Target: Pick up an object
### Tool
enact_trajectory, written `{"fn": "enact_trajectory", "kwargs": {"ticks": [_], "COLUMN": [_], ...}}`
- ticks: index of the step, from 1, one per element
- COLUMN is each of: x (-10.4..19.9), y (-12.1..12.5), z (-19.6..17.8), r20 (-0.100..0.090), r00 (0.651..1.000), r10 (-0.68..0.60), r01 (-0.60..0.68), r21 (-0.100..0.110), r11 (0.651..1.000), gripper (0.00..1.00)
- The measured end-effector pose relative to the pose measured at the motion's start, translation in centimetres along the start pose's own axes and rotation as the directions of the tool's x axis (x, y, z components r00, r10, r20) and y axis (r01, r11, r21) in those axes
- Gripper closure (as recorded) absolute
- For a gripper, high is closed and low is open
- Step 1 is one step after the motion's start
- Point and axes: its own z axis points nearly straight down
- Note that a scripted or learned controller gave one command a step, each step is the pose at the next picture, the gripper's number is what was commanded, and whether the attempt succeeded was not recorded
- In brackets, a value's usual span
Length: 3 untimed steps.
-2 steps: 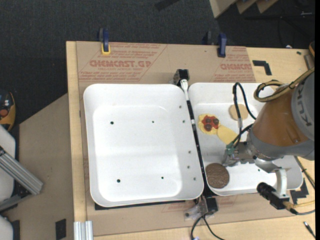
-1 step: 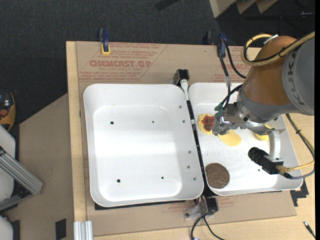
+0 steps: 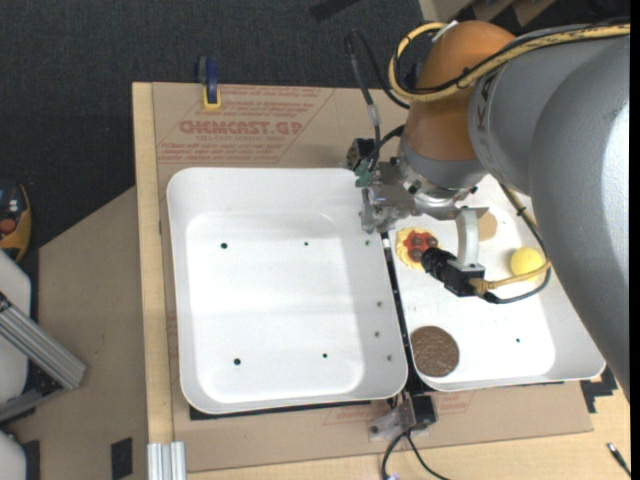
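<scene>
My gripper (image 3: pixel 420 226) reaches down into the right bin (image 3: pixel 520 353), near that bin's back left corner. Right under it lies a small orange and yellow thing with red spots (image 3: pixel 412 246), partly covered by the wrist. I cannot tell whether they touch. A yellow ball (image 3: pixel 526 262) rests to the right of the gripper. A tan piece (image 3: pixel 487 225) peeks out behind the wrist. A round brown disc (image 3: pixel 435 350) lies near the right bin's front left corner, apart from the gripper.
The left bin (image 3: pixel 190 268) stands beside the right one, their walls meeting just left of the gripper. Both sit on a cardboard sheet (image 3: pixel 250 118) with a blue and yellow clamp (image 3: pixel 210 80) at its back edge. The grey arm (image 3: pixel 560 118) fills the upper right.
</scene>
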Motion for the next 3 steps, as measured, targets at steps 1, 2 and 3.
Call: {"fn": "enact_trajectory", "kwargs": {"ticks": [1, 2, 3], "x": [3.2, 8.8, 2.0], "y": [6.4, 2.5, -0.8], "z": [-23.1, -18.8, -15.8], "r20": [0.0, 0.002, 0.004], "r00": [1.0, 1.0, 1.0], "r10": [0.005, 0.005, 0.017], "r01": [-0.005, -0.005, -0.017], "r21": [-0.017, 0.012, 0.012], "r11": [1.0, 1.0, 1.0], "gripper": [1.0, 1.0, 1.0]}}
